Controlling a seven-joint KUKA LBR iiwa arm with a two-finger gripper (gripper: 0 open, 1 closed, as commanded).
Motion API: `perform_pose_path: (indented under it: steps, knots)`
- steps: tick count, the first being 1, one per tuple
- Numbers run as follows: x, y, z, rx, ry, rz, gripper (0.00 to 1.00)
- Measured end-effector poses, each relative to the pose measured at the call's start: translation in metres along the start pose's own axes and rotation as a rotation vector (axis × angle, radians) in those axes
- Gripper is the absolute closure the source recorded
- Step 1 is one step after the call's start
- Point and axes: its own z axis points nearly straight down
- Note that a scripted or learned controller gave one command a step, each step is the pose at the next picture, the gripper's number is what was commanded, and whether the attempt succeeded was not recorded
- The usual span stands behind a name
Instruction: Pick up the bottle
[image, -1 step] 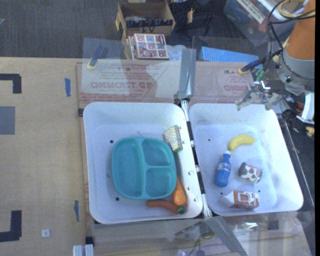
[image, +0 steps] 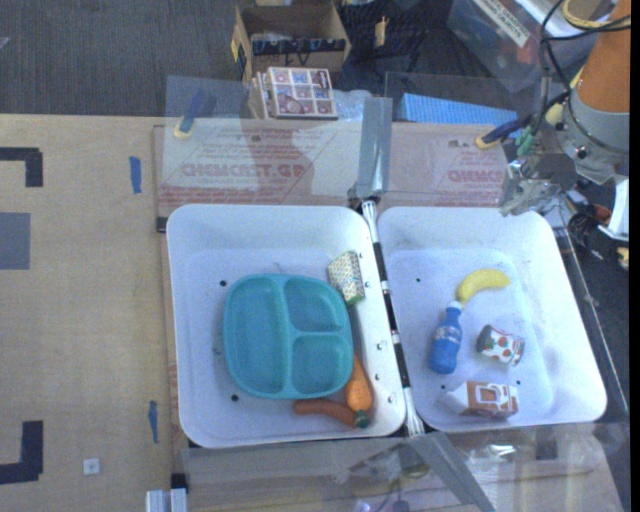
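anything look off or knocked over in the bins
Nothing spilled or damaged. The blue bottle lies on its side in the right bin, below the banana; two small cartons beside it sit tilted. The gripper hangs above that bin's far rim.

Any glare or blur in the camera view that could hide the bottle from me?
Camera view: the bottle reads clearly, blue against the right bin, which is evenly lit with soft shadows; the image is slightly soft overall; the gripper near the bin's far corner is blurry.
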Motion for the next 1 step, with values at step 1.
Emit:
perform_pose_path:
  steps: [1]
  knots:
    - [0.0256,-0.0093,-0.0072,0.004,0.001,0.071,1.00]
